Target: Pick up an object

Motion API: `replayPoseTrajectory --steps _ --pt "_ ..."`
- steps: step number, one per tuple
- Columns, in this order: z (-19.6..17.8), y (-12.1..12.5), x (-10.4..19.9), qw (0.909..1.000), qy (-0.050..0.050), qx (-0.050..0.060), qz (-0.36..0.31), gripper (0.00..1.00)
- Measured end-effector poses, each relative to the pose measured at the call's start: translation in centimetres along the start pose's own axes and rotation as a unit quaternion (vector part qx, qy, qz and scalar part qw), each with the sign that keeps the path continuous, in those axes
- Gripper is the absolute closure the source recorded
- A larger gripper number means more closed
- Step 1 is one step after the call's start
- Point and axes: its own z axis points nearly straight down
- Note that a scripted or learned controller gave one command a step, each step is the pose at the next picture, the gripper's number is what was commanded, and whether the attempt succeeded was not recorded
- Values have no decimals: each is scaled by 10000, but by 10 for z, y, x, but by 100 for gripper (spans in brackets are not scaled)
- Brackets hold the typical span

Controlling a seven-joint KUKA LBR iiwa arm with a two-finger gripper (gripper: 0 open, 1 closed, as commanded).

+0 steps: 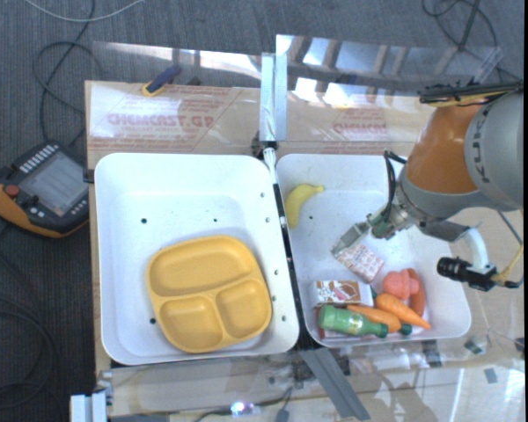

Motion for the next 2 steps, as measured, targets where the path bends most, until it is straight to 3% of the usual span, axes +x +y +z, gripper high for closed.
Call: replayPoseTrajectory --steps 1,2 --pt "27 -5 11 9996 -49 -37 -277 0" --pt "14 -38 -4 10000 1 2 -74 0"
